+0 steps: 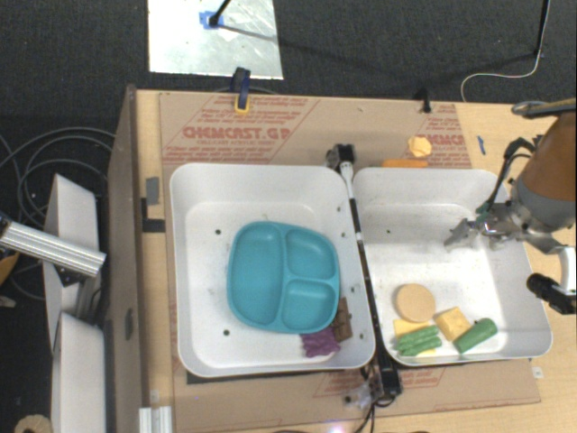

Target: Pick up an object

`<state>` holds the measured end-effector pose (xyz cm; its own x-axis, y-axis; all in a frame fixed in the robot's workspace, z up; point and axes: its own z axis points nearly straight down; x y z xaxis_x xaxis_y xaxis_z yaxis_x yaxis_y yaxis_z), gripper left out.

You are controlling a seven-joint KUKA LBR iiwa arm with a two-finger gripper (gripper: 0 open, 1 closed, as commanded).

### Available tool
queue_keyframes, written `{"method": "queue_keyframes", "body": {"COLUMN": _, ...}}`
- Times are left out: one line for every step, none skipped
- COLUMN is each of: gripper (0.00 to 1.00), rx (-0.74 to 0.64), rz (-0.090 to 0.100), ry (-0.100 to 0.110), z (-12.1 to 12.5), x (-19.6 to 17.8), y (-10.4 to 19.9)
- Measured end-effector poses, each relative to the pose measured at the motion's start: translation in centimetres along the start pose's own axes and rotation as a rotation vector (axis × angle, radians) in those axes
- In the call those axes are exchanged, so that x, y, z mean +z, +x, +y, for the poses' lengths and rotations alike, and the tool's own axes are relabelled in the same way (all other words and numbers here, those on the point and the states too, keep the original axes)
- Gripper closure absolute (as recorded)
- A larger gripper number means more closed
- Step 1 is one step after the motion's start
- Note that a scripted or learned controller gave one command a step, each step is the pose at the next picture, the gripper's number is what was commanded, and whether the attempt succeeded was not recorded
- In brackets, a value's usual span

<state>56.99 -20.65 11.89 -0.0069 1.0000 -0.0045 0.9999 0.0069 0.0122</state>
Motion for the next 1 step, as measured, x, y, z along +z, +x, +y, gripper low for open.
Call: {"method": "queue_keyframes", "body": {"gripper": 0.00, "rx": -0.004, "rz": 0.006, "ry": 0.006, "z": 6.18, "x": 2.75, "y": 5.16}}
